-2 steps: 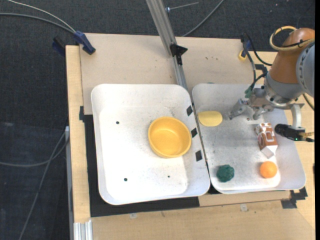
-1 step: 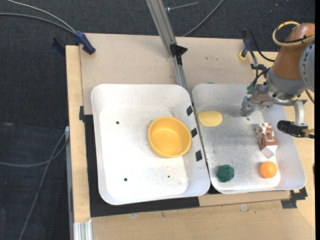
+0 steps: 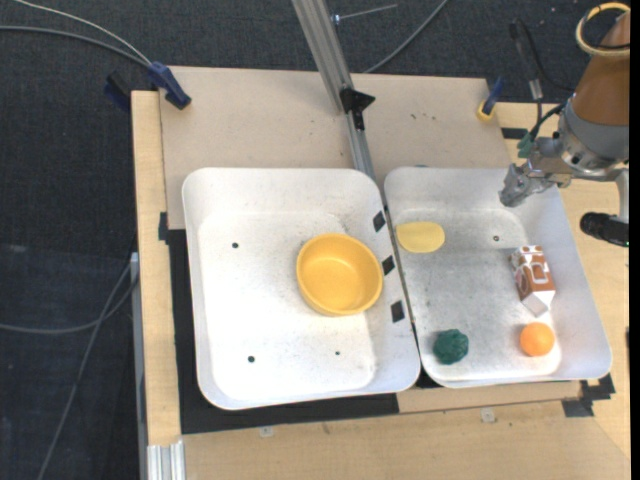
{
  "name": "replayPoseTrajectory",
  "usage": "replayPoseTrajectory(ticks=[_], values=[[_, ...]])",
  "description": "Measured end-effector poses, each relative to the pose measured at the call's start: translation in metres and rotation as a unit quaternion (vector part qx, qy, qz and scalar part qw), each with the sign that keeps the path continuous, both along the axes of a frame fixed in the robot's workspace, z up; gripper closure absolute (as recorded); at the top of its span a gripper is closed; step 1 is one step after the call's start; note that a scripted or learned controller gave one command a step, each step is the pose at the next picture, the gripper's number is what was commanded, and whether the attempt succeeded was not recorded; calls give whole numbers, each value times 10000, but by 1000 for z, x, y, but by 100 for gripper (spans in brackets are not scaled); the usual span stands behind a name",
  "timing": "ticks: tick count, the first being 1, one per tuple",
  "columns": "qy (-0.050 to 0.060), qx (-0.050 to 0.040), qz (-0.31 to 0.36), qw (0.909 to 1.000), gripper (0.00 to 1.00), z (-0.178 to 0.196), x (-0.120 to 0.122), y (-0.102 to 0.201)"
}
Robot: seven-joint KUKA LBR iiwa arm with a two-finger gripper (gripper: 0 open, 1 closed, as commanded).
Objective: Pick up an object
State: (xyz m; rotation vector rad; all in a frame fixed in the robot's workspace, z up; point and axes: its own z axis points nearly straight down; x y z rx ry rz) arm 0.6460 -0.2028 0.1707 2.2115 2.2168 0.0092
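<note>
Camera view shows the gripper (image 3: 515, 190) above the right bin's (image 3: 470, 368) far corner, holding nothing, so it should descend straight over the nearby carton (image 3: 532, 278), centred, before it grips.

Yellow bowl (image 3: 339, 273) sits upright in the left bin (image 3: 215, 368) (right of centre).

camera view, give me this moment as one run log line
gripper: over right bin's far right corner, holding nothing | yellow bowl: left bin | right bin: yellow disc, carton, orange ball, green object
</note>
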Motion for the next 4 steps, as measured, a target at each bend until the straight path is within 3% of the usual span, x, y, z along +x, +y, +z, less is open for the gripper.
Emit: replayPoseTrajectory(ticks=[1,2,3,4], values=[[-11,1,3,10000,100,68,7,2],[5,2,1,10000,100,103,9,3],[108,48,17,9999,100,90,-3,58],[122,48,18,9999,100,78,-15,108]])
